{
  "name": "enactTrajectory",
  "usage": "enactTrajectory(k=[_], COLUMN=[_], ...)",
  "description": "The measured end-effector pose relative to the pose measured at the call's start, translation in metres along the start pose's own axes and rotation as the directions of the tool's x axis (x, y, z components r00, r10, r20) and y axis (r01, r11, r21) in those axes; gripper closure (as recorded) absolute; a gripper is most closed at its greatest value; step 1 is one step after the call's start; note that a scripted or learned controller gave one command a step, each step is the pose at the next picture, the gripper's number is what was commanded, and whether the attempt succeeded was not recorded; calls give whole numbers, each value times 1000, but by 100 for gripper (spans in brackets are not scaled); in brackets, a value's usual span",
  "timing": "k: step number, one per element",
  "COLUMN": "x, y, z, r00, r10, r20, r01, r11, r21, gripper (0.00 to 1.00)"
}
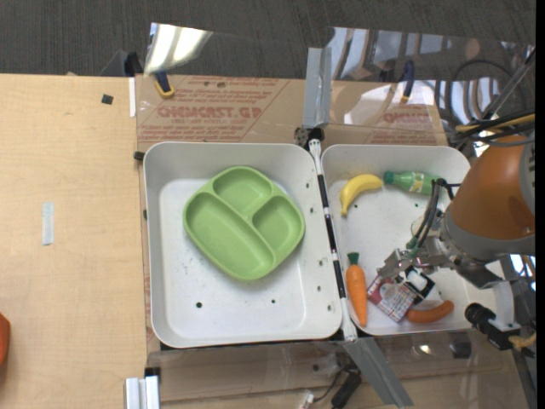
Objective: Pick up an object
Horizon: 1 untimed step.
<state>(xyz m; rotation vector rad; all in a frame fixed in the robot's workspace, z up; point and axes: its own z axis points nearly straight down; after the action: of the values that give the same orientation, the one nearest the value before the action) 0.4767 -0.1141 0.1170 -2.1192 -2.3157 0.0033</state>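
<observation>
In the right bin (375, 164) lie a yellow banana (358, 189), a small green bottle (409, 180), an orange carrot (356, 291) along the left wall, a red and white packet (392, 301) and an orange-red sausage-shaped piece (430, 313). My gripper (400, 267) reaches in from the right and hangs low over the packet, just right of the carrot. Its metal fingers point left and down. I see nothing between them. The arm covers the bin's right part.
The left bin (170, 313) holds a green divided plate (244, 221). A hinge ridge (327, 228) separates the two bins. Cardboard (213, 109) stands behind the bins, and wooden bench top (68, 228) lies to the left. Cables hang at the far right.
</observation>
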Motion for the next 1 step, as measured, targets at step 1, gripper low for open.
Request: enactTrajectory(k=[1], x=[-35], y=[14], z=[25], r00=[1000], r10=[-27], r20=[1], r01=[27], r11=[1000], r21=[-4], gripper=[0])
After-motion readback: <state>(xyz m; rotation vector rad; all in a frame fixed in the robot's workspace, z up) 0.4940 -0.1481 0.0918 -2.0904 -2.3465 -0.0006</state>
